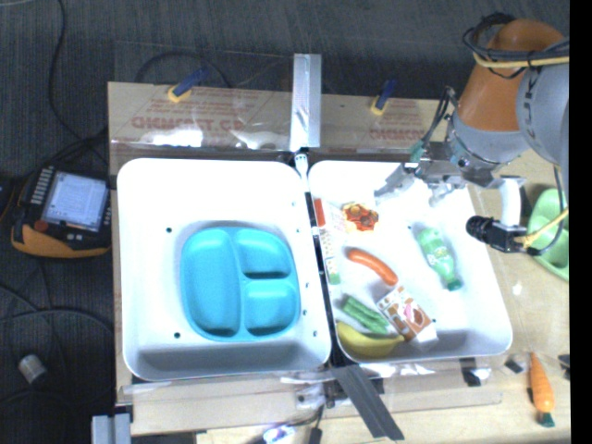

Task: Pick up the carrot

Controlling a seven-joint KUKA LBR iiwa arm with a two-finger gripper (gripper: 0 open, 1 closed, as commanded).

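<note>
Carrot (541,388): you find it outside both bins, lying on the counter (527,294) at the lower right corner, orange with a green tip pointing down – well apart from the arm.
Pincer (418,179): it hangs over the upper edge of the right bin (490,336), near the top right corner; you can see metal fingers (393,182) pointing left, but you cannot tell whether they are spread or pressed together.
Arm (504,81): grey with its orange band, reaching in from the right.
Right bin contents: a small red and orange item (361,215) near the top, an orange-red sausage-shaped piece (372,265) in the middle, a green bottle (438,256) to its right, green pods (365,314), a banana (365,342) and a small carton (405,314) along the lower edge (the carton touches the banana).
Left bin (148,192): it holds a blue divided tray (240,280) – three compartments.
Off the counter: a handheld device (65,209) with a lit screen lies on the floor at the left.
</note>
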